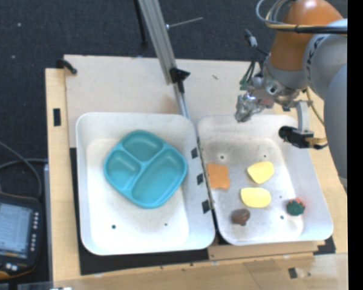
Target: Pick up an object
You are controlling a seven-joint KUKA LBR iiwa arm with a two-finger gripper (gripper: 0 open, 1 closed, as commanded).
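The pincer [247,109] hangs over the far rim of the right bin [314,180], near that bin's far left corner, at the end of the grey arm [327,53] with its orange band; how far it is open I cannot tell, and nothing shows in its grip

The things to pick lie in the right bin, all toward its near half. An orange square piece [218,176] sits close to the bin's left wall. Two yellow pieces lie near the middle: the farther yellow piece [261,172] and, just beside it toward the near edge, the nearer yellow piece [255,197]. A brown lump [241,216] rests close to the nearer yellow one, toward the near rim. A small green and red object [296,207] lies near the bin's right wall, apart from the others

The left bin [91,222] holds a teal divided plate [146,168] with three compartments, around its middle

Both bins sit side by side on the tabletop [109,77]
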